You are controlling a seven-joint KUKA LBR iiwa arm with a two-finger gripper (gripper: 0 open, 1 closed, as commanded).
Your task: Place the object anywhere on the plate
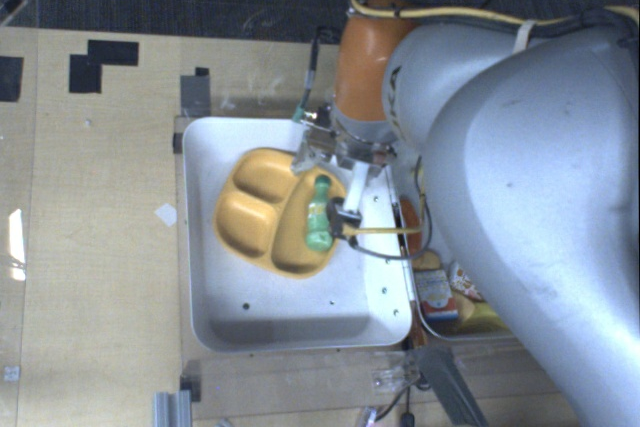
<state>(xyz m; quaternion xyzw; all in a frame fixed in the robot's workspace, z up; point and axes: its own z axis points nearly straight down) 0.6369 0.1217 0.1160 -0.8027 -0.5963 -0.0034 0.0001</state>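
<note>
Pale wooden bench point(90, 245) bearing a shallow white bin point(280, 320); the gripper point(325, 190) is hovering over a yellow compartmented plastic plate point(250, 205), jaws pinching a small green bottle point(320, 213); releasing low should be stopping it rolling.

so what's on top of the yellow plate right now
A green bottle lies over the yellow plate's right compartment, with the gripper right at it. Whatever sits beneath the bottle and gripper is covered.

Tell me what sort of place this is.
Probably a robotics lab test bench: a grey robot arm reaches over a shallow white bin holding a yellow divided plate, with black markers on the wooden benchtop.
</note>
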